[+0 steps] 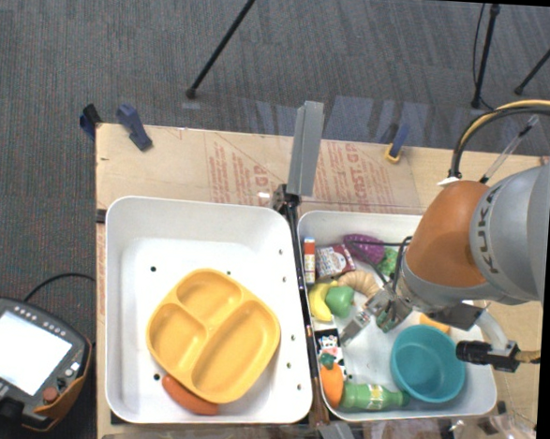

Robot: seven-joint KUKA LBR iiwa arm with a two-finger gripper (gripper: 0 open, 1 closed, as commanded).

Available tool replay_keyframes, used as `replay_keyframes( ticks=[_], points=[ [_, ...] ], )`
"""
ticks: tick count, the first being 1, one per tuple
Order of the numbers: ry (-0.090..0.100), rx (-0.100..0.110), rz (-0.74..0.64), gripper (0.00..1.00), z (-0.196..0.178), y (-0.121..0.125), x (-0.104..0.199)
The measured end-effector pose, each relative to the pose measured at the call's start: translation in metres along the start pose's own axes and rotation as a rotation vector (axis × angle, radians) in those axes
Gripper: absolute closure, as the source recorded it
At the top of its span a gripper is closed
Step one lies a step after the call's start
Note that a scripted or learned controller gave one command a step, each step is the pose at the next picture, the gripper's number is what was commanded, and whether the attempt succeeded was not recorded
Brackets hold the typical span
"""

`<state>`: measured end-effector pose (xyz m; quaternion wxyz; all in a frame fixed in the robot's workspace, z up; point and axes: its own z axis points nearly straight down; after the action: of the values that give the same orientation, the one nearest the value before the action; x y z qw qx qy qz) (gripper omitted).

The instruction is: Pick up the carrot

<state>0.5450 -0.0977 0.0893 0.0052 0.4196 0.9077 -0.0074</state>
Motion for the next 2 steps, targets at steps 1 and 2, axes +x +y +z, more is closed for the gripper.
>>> replay_keyframes(
  ticks=[1, 2],
  points=[
    [0.000, 0.000, -0.001, 0.00, 0.0000, 0.0002, 0.0002],
    [0.000, 0.000, -0.001, 0.00, 0.0000, 0.0002, 0.0002]
  ],
)
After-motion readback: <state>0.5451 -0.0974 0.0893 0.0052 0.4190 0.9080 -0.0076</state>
